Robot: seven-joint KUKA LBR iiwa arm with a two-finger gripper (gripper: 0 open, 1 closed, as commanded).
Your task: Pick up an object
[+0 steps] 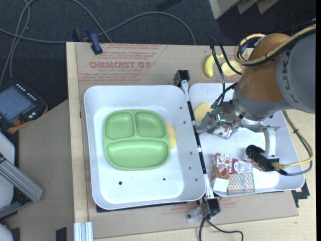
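White plastic bins sit side by side on my bench, and my pincer [216, 123] is low in the right bin [286, 134], close to the wall that divides it from the left bin [95, 134]. Just beside my wrist lies a small crumpled packet [224, 131] with red and white print, and a pale yellow round object [202, 110] is near it, against the dividing wall. I cannot tell if my pincer is released or clenched, because my own wrist hides it, and I see nothing surely between the tips. I think the danger is this: the packet is thin and wrinkled, so the tips may slide over it and close on air. Also the yellow object is round and may roll away if I touch it from one side. The wall is near, so I might strike it. A flat snack box [234, 173] lies nearer the front, and the green divided plate [136, 139] is in the left bin.
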